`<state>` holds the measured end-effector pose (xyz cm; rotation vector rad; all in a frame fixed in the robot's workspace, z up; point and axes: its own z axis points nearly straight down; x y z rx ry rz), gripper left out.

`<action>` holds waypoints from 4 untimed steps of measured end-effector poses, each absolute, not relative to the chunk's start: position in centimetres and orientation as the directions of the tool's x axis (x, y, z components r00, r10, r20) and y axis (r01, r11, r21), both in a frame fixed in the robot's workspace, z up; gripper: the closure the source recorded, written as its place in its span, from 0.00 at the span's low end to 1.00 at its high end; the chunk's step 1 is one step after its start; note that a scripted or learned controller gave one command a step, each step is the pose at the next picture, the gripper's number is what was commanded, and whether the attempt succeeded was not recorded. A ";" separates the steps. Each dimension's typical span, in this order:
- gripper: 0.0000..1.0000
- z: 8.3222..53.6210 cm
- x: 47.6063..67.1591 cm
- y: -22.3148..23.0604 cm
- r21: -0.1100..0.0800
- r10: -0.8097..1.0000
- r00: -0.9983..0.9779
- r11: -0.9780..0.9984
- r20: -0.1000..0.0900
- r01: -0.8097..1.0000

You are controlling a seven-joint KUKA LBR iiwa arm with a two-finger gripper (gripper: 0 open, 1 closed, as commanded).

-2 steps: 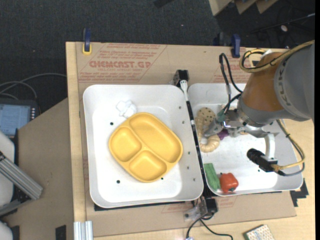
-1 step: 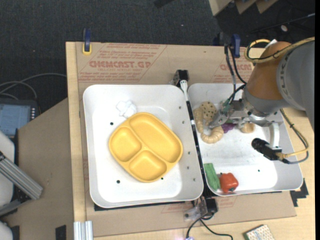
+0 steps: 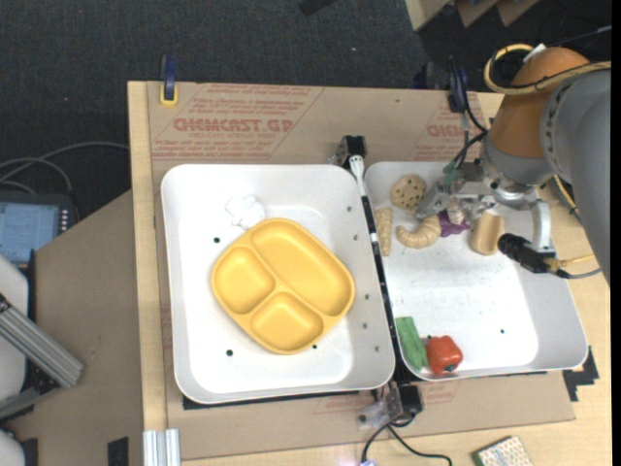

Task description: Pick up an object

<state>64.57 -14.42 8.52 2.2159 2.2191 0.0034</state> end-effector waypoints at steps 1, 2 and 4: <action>0.00 8.5 66.7 -18.0 -0.002 1.000 -0.001 0.001 -0.001 1.000; 0.00 8.6 65.4 -21.8 0.001 1.000 -0.002 0.002 0.016 1.000; 0.00 8.5 65.1 -15.4 -0.003 1.000 0.003 -0.003 0.000 1.000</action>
